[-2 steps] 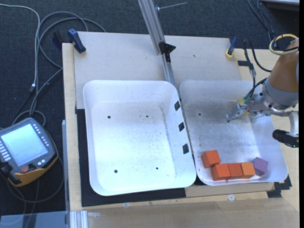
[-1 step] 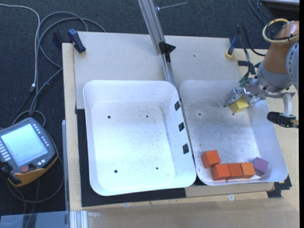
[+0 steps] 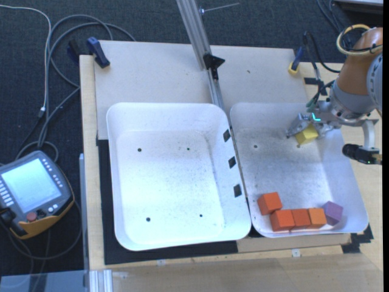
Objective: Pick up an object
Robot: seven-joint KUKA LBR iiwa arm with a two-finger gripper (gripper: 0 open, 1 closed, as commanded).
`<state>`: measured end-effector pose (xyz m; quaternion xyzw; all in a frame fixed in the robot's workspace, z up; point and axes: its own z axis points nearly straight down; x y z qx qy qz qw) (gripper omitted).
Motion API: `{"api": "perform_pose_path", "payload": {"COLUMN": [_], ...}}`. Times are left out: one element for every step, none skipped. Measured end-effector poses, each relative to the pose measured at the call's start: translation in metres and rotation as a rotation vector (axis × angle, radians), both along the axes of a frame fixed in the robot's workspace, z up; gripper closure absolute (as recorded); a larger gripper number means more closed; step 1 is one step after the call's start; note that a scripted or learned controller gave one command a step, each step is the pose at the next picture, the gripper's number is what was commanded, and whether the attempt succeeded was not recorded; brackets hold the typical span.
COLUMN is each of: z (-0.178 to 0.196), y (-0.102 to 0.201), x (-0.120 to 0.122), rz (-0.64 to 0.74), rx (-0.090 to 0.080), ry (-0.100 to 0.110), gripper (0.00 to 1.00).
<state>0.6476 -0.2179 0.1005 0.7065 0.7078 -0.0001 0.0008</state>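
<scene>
While the orange blocks (image 3: 292,215) and purple block (image 3: 333,211) sit at five o'clock in the right bin (image 3: 267,163), the gripper (image 3: 306,128) at two o'clock pinches a yellow block (image 3: 307,135).

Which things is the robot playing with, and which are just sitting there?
Part of the job:
gripper
yellow block at its fingers
right bin

Just lying about:
orange blocks
purple block
left bin
handheld controller

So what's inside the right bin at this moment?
In the right bin: orange blocks and a purple block along the near edge. The gripper has a yellow block at its tip; the floor beneath is covered.
</scene>
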Motion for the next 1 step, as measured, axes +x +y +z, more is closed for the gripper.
{"api": "perform_pose_path", "payload": {"z": [0.0115], "y": [0.0001], "x": [0.0009], "rz": [0.002], "rx": [-0.002], "ry": [-0.003], "gripper": [1.00]}}
